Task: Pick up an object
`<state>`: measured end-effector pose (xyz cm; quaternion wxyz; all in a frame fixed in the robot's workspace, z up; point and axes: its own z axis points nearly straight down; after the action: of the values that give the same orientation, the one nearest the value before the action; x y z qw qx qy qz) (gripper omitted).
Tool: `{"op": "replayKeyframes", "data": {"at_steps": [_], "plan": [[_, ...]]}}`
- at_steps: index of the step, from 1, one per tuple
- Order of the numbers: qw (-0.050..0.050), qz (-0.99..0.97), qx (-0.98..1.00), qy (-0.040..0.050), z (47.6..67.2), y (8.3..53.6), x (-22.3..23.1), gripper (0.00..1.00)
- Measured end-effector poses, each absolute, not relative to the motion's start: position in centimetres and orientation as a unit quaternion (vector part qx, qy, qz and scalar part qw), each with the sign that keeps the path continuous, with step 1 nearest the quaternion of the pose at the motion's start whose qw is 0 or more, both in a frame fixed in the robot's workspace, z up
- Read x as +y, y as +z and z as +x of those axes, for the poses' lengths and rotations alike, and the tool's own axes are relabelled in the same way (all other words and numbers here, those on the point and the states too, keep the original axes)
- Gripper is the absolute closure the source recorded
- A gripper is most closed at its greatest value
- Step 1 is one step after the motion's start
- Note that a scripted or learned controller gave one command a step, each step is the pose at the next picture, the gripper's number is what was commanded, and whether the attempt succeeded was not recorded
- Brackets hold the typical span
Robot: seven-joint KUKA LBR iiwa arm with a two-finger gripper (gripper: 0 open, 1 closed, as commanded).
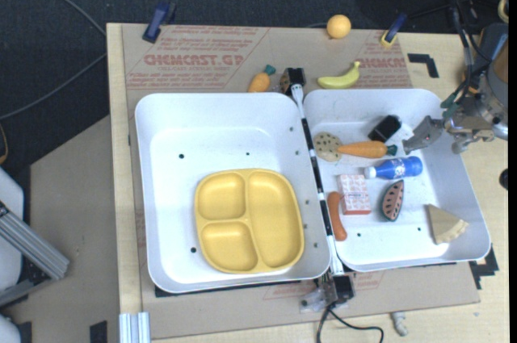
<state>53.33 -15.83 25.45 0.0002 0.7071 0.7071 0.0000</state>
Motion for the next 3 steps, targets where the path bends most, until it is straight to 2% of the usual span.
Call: {"op": "replayKeyframes", "data": {"at_steps": [1,2,3], "plan": [[0.0,0.707,0.707,0.0002,59.2,8.5,-15.9,0.0],[0.0,0.707,0.708,0.0009,63.9,8.5,-9.8,0.0],[-0.017,0.709,0.705,-0.011,65.9,8.1,-12.6,0.0]]}}
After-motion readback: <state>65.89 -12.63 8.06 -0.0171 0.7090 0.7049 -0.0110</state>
